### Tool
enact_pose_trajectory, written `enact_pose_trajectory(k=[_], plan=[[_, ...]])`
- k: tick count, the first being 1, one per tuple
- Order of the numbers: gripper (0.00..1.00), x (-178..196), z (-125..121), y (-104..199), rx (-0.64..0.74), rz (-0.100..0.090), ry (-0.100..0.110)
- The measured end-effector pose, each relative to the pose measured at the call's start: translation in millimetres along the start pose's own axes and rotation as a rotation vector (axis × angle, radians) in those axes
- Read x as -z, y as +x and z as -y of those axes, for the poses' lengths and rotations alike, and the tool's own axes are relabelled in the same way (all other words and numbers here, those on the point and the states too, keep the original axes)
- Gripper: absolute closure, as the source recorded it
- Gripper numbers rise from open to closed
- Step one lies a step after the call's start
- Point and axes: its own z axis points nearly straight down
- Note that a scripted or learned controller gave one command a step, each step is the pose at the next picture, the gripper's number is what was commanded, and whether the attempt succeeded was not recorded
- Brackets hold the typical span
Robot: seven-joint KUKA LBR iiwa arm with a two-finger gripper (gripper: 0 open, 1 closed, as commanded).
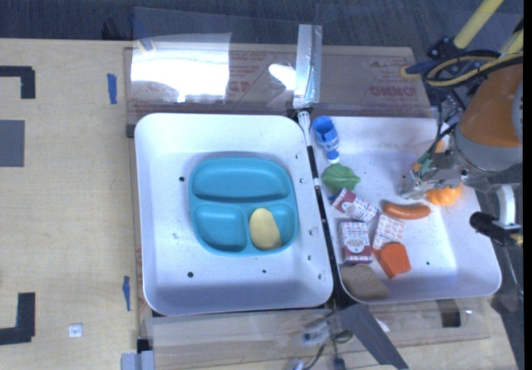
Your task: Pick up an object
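Camera view: my gripper (432, 177) is low beside the orange fruit (445, 194), grip state unclear; next I must lift and check

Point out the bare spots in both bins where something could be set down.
Left bin: bare white floor rings the blue tray, widest along the near edge. The tray's top compartment is free; the yellow item fills its lower-right one. Right bin: free near its right corner and upper middle; crowded by the divider around the cartons and sausage.

Bright overhead light, glare on plastic sheet (199, 69).
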Motion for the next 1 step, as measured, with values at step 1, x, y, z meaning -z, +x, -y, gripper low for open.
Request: enact_pose_trajectory(k=[1], plan=[[0.00,0.8,18.7,1.8,-0.012,0.004,-0.005]])
